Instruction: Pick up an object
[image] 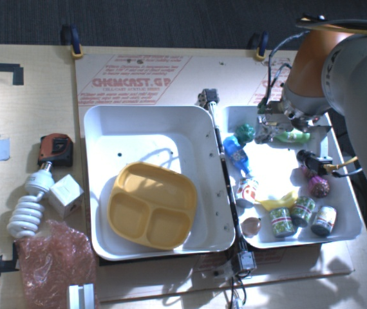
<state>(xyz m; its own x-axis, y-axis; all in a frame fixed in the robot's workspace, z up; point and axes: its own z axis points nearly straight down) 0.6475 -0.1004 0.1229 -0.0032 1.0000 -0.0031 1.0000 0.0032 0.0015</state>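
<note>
My gripper (271, 131) hangs low over the far part of the right bin (348, 234), under the grey wrist with its orange band. A green tube (294, 136) lies right beside it, and a green toy (244, 132) and a blue bottle (235, 152) lie just to its left. Nearer the front of that bin are a purple ball (319, 187), a yellow banana-shaped piece (277, 203), a red and white item (248, 189) and three small cans (304, 209). I see nothing clearly held in the gripper.
The left bin (100, 127) holds a yellow divided plate (151, 205). On the bench to the left lie a tape measure (56, 149), a spiral light bulb (29, 205), a white cube (65, 190) and a pink plastic bag (55, 256).
</note>
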